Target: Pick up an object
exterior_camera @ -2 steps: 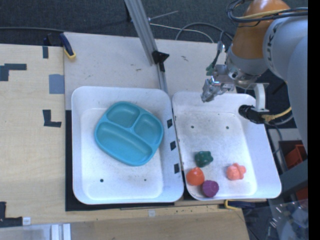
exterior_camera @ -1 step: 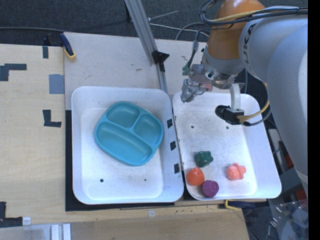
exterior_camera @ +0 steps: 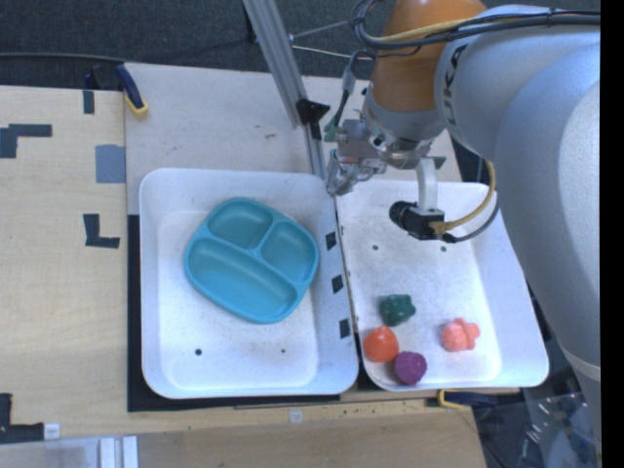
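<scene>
Several small objects lie in the near part of the right bin (exterior_camera: 487, 261): a dark green piece (exterior_camera: 396, 308), an orange-red ball (exterior_camera: 380, 343), a purple piece (exterior_camera: 410, 367) and a pink-orange piece (exterior_camera: 459, 334). My gripper (exterior_camera: 341, 177) hangs over the far left corner of the right bin, close to the wall between the bins. It is well away from the objects, and I see nothing between its fingers. The view is too small to tell how the fingers stand.
A blue divided plate (exterior_camera: 253, 257) lies in the left bin (exterior_camera: 166, 359). A slanted metal post (exterior_camera: 278, 57) rises behind the bins near my wrist. A black part with a cable (exterior_camera: 419, 219) hangs from the arm over the right bin.
</scene>
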